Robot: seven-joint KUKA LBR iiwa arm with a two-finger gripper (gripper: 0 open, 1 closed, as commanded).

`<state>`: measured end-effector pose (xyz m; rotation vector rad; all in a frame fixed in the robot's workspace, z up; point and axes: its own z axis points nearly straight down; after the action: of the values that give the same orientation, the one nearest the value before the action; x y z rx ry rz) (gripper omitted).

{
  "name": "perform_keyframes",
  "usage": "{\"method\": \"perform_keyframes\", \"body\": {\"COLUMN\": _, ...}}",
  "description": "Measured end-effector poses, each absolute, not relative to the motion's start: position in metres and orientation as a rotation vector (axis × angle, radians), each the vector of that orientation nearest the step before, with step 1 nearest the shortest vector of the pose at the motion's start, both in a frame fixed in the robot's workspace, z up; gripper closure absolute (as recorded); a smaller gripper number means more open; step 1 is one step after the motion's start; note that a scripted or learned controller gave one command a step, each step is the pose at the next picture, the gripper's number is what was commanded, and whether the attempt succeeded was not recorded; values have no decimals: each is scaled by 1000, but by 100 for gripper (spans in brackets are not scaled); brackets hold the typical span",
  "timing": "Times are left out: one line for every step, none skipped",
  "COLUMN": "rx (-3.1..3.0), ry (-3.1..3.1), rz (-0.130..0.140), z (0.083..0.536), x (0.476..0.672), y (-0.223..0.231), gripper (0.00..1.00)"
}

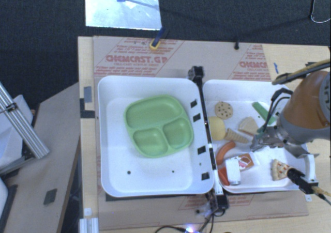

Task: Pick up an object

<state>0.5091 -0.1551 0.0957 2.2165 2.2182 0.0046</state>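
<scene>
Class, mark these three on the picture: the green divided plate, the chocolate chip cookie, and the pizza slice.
green divided plate (155,110): camera view, floor of its large upper compartment.
chocolate chip cookie (223,109): camera view, middle of its top face.
pizza slice (279,169): camera view, centre of the topping.

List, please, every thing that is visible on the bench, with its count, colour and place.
left bin: one, white, left half of bench
divided plate: one, green, in left bin
right bin: one, white, beside left bin
cookie: one, tan with dark chips, right bin, upper left
sausage: one, orange-red, right bin, lower left
pizza slice: one, tan, right bin, lower right
arm: one, grey with orange band, over right bin
tool: one, dark, low in right bin
</scene>
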Motion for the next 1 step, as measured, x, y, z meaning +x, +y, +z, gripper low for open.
{"method": "perform_keyframes", "body": {"rx": 2213, "ry": 2222, "rz": 5, "z": 158, "x": 505, "y": -154, "gripper": 100}}
